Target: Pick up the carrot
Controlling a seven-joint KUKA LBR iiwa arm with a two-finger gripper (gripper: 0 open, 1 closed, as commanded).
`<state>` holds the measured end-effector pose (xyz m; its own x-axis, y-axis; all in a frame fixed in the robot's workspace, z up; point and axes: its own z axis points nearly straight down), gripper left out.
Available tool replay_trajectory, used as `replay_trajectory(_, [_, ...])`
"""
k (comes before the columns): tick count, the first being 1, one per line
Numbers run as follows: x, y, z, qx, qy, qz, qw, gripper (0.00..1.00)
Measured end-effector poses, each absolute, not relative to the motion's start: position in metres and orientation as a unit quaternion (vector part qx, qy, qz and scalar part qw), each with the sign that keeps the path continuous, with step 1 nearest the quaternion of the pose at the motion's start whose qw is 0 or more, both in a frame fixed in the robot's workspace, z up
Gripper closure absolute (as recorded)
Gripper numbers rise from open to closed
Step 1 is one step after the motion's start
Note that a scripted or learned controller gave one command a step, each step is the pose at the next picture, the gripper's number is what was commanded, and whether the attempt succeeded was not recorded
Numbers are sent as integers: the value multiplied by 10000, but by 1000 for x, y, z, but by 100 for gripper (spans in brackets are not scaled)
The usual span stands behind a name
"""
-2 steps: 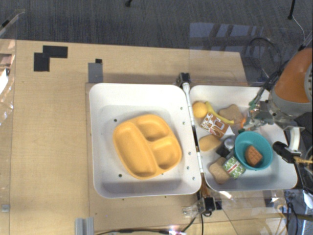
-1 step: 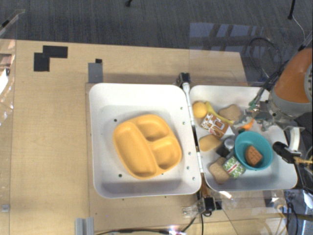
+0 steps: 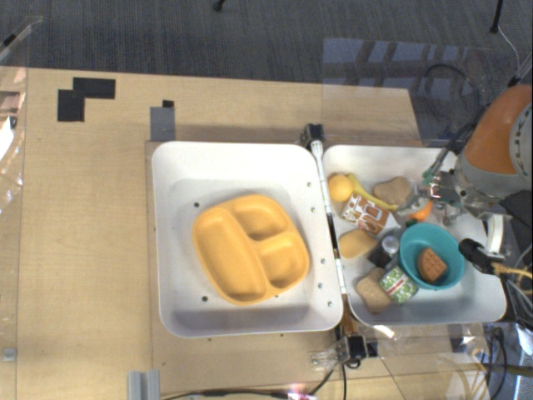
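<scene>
Step in hand, as judged: closing in on the small orange carrot point(image 3: 422, 211) in the right-hand white bin point(image 3: 491, 307).

The carrot shows as a short orange sliver toward that bin's far right corner, just above the rim of the teal plastic bowl point(image 3: 408, 261). It is partly hidden by the gripper point(image 3: 439, 192), which sits directly over it. Whether the fingers are apart, together or clamped on the carrot I cannot tell: the metal parts there are too small and cluttered to read. The carrot appears to lie at or just left of the tips, and contact cannot be confirmed.

Neighbours are tight. A tan rounded piece point(image 3: 393, 190) lies just left of the carrot, with the yellow banana point(image 3: 371, 192) beyond it and the bowl, holding a brown biscuit-like item point(image 3: 431, 264), just on its near side.

To do this step well:
- centre on the carrot's narrow width, not its length;
- keep clear of the bowl rim, or the bowl may tip or drag;
- lift straight up, slowly.

The left-hand white bin point(image 3: 171, 223) holds a yellow divided plate point(image 3: 250, 247); it plays no part in this step.
</scene>
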<state>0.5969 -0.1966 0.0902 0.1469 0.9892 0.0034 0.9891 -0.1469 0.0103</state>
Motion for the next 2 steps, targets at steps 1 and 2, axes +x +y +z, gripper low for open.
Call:
replay_trajectory(1, [599,-195,101,7549,6558,67,59,100])
replay_trajectory(2, [623,-116,151,7671,6415,54,25,100])
